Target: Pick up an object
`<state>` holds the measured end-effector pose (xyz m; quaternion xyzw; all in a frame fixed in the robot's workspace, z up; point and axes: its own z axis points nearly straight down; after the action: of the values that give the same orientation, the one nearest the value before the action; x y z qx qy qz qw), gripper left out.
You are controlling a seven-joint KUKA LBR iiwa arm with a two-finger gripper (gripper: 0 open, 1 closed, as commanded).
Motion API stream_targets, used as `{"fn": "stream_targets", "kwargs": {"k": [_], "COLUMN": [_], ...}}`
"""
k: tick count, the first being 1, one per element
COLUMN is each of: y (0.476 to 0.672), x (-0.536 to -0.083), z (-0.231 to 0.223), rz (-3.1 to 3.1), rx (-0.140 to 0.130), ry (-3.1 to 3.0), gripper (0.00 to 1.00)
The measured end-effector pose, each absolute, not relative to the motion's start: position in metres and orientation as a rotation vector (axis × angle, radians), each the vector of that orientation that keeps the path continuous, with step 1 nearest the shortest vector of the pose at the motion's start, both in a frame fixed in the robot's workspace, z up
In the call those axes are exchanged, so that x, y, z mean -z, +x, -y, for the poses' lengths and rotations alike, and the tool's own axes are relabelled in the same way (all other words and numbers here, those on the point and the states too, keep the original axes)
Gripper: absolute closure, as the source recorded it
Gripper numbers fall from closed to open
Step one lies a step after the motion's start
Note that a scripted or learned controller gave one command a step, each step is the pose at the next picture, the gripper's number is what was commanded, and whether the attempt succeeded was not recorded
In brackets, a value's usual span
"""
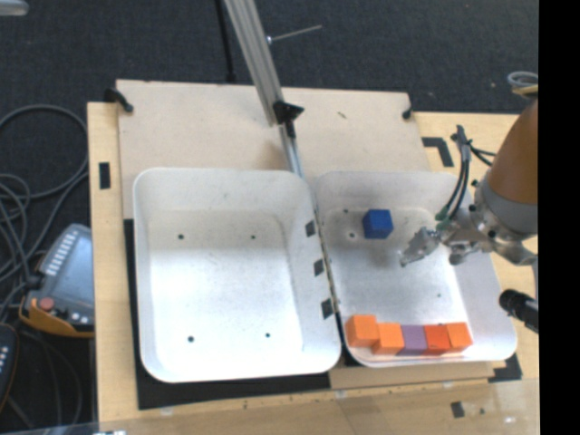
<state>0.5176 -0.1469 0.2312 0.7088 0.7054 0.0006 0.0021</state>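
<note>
The arm reached in from the right, its gripper (pixel 426 247) low over the right bin (pixel 471 333), its fingers slightly parted and holding nothing. One blue cube (pixel 378 224) lay just left and beyond it. Along the near wall sat five blocks: four orange (pixel 364 328), one purple (pixel 413 338). The left bin (pixel 159 243) adjoined.
</note>
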Motion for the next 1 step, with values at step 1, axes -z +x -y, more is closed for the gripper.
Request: {"fn": "stream_targets", "kwargs": {"k": [1], "y": [0.5768], "x": [-0.151], "z": [0.1481], "rz": [-2.226], "rx": [0.003], "ry": [2.217], "gripper": [0.0]}}
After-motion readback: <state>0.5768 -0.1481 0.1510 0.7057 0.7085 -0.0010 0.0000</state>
